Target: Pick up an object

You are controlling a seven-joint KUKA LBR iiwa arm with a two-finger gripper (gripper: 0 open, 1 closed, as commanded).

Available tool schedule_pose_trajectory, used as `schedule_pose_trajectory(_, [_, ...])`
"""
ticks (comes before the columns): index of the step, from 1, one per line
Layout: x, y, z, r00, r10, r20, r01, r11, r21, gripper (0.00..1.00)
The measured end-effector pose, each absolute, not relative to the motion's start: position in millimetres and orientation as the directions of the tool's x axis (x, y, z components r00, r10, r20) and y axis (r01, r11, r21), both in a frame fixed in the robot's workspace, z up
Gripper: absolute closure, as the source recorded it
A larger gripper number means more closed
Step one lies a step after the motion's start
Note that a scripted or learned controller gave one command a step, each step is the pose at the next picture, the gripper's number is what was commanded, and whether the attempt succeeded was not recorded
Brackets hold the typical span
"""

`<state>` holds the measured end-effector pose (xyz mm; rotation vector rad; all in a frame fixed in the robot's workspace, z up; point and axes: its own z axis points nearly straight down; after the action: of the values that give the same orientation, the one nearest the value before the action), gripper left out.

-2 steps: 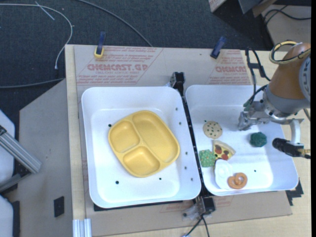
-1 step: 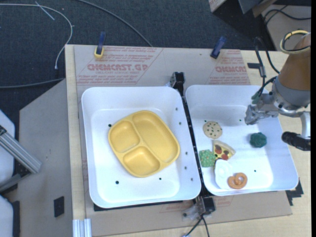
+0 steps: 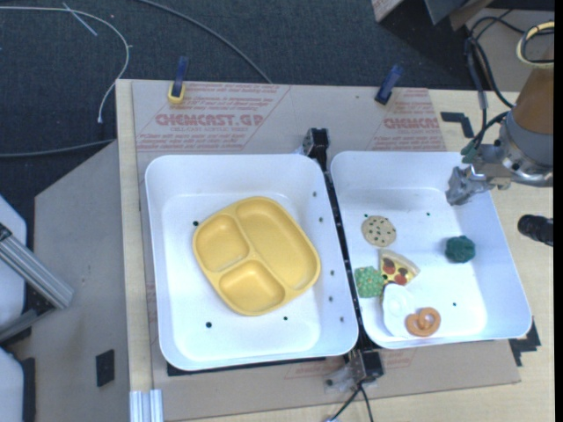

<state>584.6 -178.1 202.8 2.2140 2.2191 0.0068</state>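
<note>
1. Camera view, progress: nothing lifted yet. Gripper [image 3: 464, 185] poised above the right bin [image 3: 422, 176] near its far right corner, nothing visible between the fingers; whether spread or closed, cannot tell from this slant. Whole pick apparently still to do: descent, closing on an item, lift.

2. Camera view, candidates, all lying in the right bin: speckled cookie [image 3: 379, 230] toward the left wall, about mid-depth; pizza slice [image 3: 398, 269] just nearer the front; green leafy piece [image 3: 369, 280] hard against the left wall, touching or nearly touching the slice; white plate [image 3: 406, 306] at the front edge, carrying a glazed doughnut [image 3: 423, 322]; dark green ball [image 3: 459, 250] toward the right wall, nearest the gripper and well apart from the rest.

3. Camera view, orientation: dark green ball roundish, no clear long axis, no pointing direction. Pizza slice the one elongated item, long axis running roughly from the bin's far left toward its near right; tip end hard to tell at this size.

4. Camera view, left bin [image 3: 237, 170]: yellow divided tray [image 3: 255, 255] at centre, turned askew to the bin walls.
</note>
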Motion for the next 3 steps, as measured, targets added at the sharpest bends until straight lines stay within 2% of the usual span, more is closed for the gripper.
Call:
schedule_pose_trajectory(1, [585.8, -183.8, 267.1, -0.001, 1.000, -0.003, 1.000, 0.001, 0.009, 1.00])
schedule_pose_trajectory(2, [577.1, -127.1, 260.5, -0.006, 1.000, 0.003, 1.000, 0.006, -0.002, 1.00])
schedule_pose_trajectory(3, [575.1, -70.3, 264.9, -0.007, 1.000, 0.003, 1.000, 0.007, -0.001, 1.00])
